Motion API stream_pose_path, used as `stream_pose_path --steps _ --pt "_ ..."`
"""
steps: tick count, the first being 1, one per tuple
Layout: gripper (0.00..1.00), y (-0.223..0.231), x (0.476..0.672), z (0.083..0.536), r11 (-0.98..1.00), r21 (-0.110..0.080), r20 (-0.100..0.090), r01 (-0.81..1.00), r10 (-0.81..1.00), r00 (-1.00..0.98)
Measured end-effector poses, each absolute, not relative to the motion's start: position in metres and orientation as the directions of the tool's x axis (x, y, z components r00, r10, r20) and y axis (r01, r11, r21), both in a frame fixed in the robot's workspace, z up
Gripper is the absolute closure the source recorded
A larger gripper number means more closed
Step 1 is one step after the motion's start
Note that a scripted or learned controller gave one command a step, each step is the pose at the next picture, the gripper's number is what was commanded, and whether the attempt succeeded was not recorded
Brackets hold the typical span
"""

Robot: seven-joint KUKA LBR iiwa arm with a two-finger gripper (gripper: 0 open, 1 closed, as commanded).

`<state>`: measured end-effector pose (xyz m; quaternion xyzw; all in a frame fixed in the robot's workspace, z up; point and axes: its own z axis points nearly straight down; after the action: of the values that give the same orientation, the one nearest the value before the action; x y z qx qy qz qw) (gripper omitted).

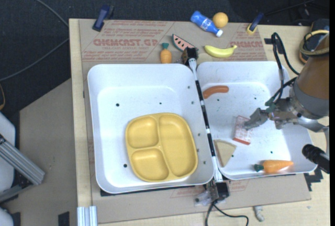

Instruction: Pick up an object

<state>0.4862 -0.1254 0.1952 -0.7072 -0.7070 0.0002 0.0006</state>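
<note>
The gripper (pixel 251 121) hangs in the right bin (pixel 246 74), directly over a small clear packet (pixel 242 132) at its 7 o'clock; whether it grips is impossible to tell.

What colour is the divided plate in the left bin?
Yellow; the divided plate shows clearly in the camera view.

Glossy white plastic bins (pixel 104 89); matt yellow plastic tray (pixel 161 145); printed cardboard bench (pixel 131 42)

One fixed overhead view, slanting down on both white bins (pixel 104 115).
</note>
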Motion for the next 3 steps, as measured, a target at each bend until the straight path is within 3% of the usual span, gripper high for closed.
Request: stream_pose_path --steps 1,2,3 --pt "0.0 -0.113 0.517 0.125 0.0 -0.003 0.001 1.0 1.0 0.0" --pt "0.0 -0.113 0.521 0.084 -0.001 -0.002 0.001 1.0 1.0 0.001" --pt "1.0 -0.113 0.521 0.094 -0.001 -0.001 0.001 1.0 1.0 0.001"
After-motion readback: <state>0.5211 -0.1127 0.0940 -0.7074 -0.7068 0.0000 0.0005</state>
